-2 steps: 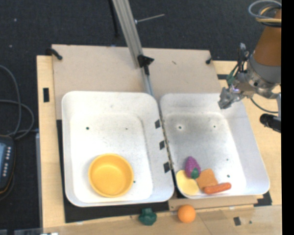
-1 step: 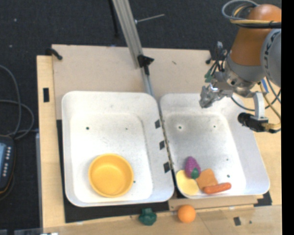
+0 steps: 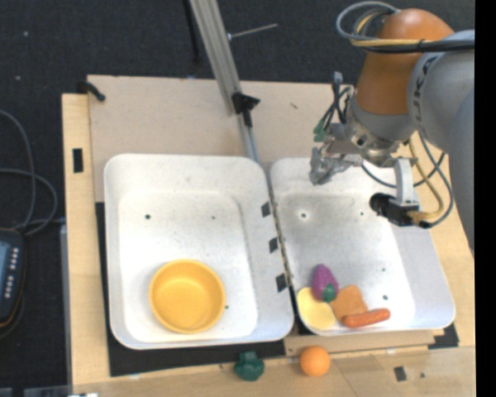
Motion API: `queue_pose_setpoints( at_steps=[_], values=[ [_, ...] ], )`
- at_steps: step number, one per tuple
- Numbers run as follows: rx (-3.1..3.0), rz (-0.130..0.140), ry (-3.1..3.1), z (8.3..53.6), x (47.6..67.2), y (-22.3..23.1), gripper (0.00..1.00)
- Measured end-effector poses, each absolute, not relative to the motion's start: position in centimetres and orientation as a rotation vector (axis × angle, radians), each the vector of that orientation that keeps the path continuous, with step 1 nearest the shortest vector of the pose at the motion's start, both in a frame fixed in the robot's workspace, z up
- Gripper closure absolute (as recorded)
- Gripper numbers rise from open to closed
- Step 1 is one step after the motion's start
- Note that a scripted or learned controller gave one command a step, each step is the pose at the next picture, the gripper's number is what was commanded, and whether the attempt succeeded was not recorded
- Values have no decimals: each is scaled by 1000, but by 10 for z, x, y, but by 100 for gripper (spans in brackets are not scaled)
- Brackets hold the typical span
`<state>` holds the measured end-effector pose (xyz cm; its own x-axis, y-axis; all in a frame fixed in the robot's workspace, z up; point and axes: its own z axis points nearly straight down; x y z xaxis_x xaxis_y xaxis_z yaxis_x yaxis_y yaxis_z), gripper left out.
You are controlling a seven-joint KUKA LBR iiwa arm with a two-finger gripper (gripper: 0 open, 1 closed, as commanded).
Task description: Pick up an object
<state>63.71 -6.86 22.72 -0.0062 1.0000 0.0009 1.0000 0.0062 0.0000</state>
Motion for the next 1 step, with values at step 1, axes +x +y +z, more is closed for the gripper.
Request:
queue_pose_setpoints(
  at_steps=[1],
  values=[
    [-2219,-2,-2225,229,647,-28,100]
  ],
)
